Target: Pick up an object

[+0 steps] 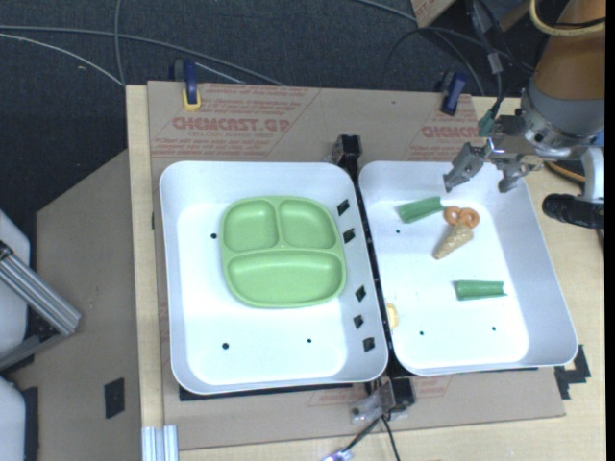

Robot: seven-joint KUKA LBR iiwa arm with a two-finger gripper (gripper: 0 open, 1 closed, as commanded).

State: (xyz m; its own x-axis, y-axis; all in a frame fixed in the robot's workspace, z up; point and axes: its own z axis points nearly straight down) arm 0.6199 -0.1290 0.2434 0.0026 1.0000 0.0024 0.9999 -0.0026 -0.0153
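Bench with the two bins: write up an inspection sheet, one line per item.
Surface: bench bears left bin and right bin, side by side.
Job's things: right bin holds upper green piece, lower green piece, orange ring, tan cone.
Clutter: green divided plate in left bin.
Grippers: gripper open above right bin's far edge, holding nothing.
Cables: grey cables on dark floor.
Surroundings: blue clamps on bench's far edge.

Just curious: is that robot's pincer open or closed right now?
Open: the pincer has its two fingers spread apart, with nothing between them.
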